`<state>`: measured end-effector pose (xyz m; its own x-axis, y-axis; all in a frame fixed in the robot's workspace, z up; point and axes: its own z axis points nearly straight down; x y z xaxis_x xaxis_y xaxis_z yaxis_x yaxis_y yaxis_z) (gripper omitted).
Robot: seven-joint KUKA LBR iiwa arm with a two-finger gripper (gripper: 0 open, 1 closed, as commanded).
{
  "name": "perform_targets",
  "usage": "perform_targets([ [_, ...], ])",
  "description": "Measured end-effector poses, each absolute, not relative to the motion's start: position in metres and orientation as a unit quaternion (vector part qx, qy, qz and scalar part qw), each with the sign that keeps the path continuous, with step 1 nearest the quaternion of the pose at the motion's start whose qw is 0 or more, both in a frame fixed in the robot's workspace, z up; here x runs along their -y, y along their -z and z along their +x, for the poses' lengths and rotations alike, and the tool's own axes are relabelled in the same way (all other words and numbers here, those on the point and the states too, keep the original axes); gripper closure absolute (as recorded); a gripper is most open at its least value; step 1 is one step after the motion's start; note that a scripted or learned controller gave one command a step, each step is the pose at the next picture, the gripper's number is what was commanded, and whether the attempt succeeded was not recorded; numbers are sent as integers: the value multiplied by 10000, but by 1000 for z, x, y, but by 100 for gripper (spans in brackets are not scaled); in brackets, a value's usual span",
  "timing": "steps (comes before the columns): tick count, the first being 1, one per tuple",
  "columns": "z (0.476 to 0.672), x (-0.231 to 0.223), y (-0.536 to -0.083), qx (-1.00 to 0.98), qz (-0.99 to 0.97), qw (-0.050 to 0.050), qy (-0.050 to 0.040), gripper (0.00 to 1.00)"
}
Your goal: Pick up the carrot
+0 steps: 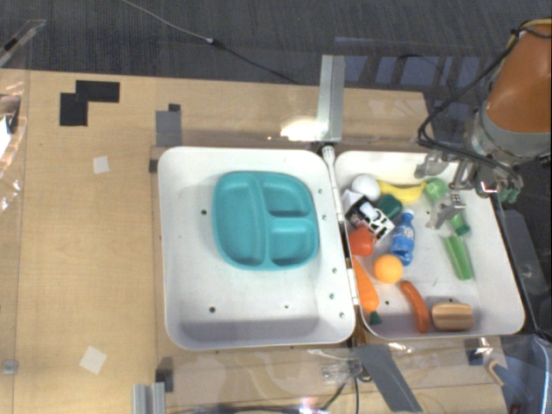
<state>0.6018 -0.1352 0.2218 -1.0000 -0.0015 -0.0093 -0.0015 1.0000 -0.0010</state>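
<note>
The carrot (366,290) is a small orange cone with a green end. It lies along the left wall of the right bin (509,313), toward the front, pointing away from the camera. My gripper (448,203) hangs over the back right part of that bin, well to the right of the carrot and farther back. A light green piece (435,188) sits just beside the gripper. Nothing shows held in it.
Around the carrot lie an orange ball (388,269), a red tomato (361,242), a sausage (416,304) and a bread roll (452,316). A blue bottle (402,236), a banana (398,191) and a cucumber (458,253) lie farther back. The left bin holds a teal divided plate (263,218).
</note>
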Motion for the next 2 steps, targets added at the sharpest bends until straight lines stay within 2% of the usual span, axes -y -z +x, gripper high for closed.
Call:
perform_targets([
  [1,503,109,-148,-9973,732,10,-6,0],
  [2,492,90,-90,-10000,15,80,11,0],
])
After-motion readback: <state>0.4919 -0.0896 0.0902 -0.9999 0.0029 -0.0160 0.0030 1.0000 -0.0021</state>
